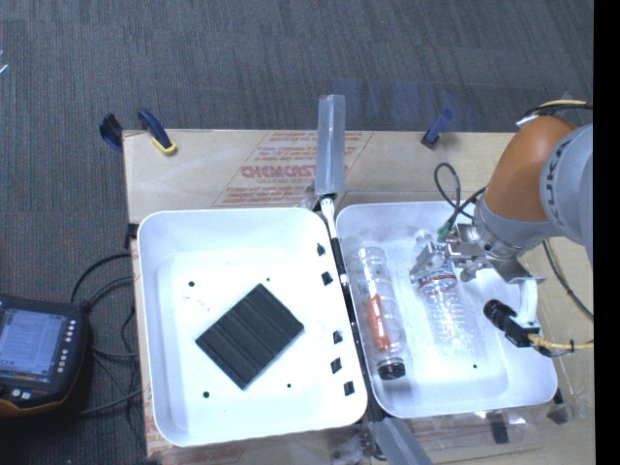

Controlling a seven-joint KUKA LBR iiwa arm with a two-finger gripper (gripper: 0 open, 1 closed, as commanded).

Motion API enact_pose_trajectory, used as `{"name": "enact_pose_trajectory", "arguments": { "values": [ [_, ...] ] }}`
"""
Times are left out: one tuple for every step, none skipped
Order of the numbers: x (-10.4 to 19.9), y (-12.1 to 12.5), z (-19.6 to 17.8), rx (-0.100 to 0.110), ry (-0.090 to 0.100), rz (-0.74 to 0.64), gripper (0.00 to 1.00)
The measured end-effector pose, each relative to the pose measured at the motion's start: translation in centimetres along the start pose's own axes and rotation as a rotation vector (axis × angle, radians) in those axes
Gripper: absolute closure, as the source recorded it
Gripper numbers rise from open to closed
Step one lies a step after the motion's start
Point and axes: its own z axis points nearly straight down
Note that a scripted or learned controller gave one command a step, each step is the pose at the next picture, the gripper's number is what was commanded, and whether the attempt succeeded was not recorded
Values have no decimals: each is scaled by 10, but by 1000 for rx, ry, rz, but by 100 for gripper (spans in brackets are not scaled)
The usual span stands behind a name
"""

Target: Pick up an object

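Two bottles lie in the right bin (542, 381): a bottle with an orange label (378, 313) along its left wall, a clear crumpled bottle (448, 308) near the middle. My gripper (433, 263) sits low over the clear bottle's top end; whether it is clenched or released, I cannot tell. Nothing looks lifted yet, so I judge the grasp and raise remain.

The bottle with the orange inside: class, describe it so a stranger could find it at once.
Start at the right-hand white bin. Along its left wall lies a clear bottle, dark cap toward the bin's near edge. Unlike the crinkled clear bottle beside it, under the gripper, this one shows an orange strip inside.
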Motion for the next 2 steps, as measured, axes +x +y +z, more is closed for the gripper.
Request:
{"name": "enact_pose_trajectory", "arguments": {
  "values": [
    [-4, -21, 17, -2, 0, -122, 0],
    [-24, 11, 17, 4, 1, -282, 0]
  ]
}}
